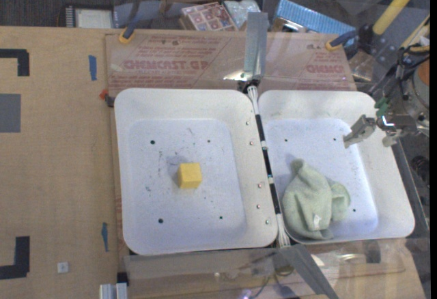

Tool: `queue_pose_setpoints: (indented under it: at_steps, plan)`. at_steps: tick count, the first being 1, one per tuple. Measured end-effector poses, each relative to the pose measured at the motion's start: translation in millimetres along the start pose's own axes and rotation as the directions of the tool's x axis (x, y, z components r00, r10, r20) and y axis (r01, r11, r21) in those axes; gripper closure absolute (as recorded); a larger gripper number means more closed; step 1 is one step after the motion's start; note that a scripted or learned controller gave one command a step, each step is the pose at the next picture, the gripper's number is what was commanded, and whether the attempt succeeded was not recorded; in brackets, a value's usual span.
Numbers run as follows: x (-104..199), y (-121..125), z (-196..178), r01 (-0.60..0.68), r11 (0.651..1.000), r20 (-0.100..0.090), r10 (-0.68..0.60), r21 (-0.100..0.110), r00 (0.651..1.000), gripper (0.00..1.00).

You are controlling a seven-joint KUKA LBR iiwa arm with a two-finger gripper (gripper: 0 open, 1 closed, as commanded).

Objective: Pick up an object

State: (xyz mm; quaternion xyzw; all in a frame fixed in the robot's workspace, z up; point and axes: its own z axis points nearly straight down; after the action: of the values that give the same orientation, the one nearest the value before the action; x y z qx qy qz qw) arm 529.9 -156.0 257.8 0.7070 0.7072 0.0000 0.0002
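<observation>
I work under even, fairly bright overhead light that carries a cool, slightly bluish cast. The two white bins [130, 154] come out bright but not blown, their dark specks readable. A patch of glare sits on the metal strip [255, 52] above the seam between them, and pale reflections wash across the clear sheet [171, 62] behind the bins, dulling its red lettering. Shadows are soft and short: the yellow block [190, 175] throws only a faint one, and the pale green cloth [314, 201] darkens the bin floor along its lower edge. The picture is mildly soft and grainy overall. My gripper [369, 128] looks smeared at its edges.
</observation>
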Motion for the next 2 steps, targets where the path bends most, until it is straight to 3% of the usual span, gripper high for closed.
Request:
queue_pose_setpoints:
  at_steps: [1, 2]
  plan:
    - [-5, -51, 91, 0.326, 0.946, 0.0, -0.326, 0.0, 0.946, 0.0]
    - [15, -49, 170, 0.317, 0.948, 0.003, -0.317, -0.006, 0.948, 0.0]
